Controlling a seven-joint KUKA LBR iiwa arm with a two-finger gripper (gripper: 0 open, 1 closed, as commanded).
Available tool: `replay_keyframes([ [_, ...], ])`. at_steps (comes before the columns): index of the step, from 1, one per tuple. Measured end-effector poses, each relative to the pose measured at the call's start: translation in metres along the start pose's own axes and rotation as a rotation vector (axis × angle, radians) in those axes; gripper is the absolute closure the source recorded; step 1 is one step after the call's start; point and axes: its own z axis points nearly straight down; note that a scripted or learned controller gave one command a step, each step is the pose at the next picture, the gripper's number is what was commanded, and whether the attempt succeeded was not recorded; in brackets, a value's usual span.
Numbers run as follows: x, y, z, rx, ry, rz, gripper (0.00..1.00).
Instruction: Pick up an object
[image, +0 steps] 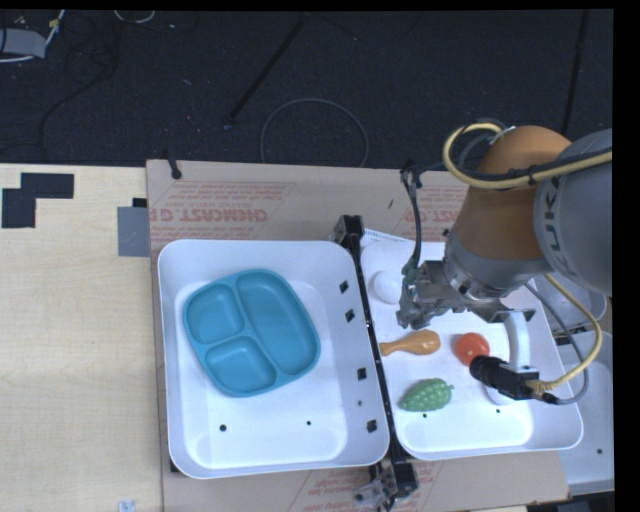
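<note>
Finding the gripper (413, 315) low over the left part of the right bin (560, 435), just on the far side of an orange drumstick-shaped toy (415, 345) and perhaps touching it. Cannot tell from this slant whether the gripper is spread or pressed together, being masked by the wrist body. Seeing nothing pinched, so judging the task as barely begun: placed over a target, with grasp and lift both left to do. Taking the orange drumstick-shaped toy as the likely pick, as the nearest thing to the gripper. Lying flat on the bin floor, between a white egg-like piece (385, 287) on the far side and a green bumpy toy (427, 395) on the near side, with a red round toy (472, 347) just beside its fat end. Lying with its long axis left to right, nearly level: thin handle pointing left toward the divider, bulbous end to the right and tipped slightly far. Probably best gripped across the narrow width, far to near. Leaving aside the left bin (200, 450) and its blue divided plate (250, 330), well apart from all this.
</note>
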Motion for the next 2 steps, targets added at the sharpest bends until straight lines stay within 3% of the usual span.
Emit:
replay_keyframes([
  [2,0.107,0.036,0.008,0.000,0.001,-0.001,1.00],
])
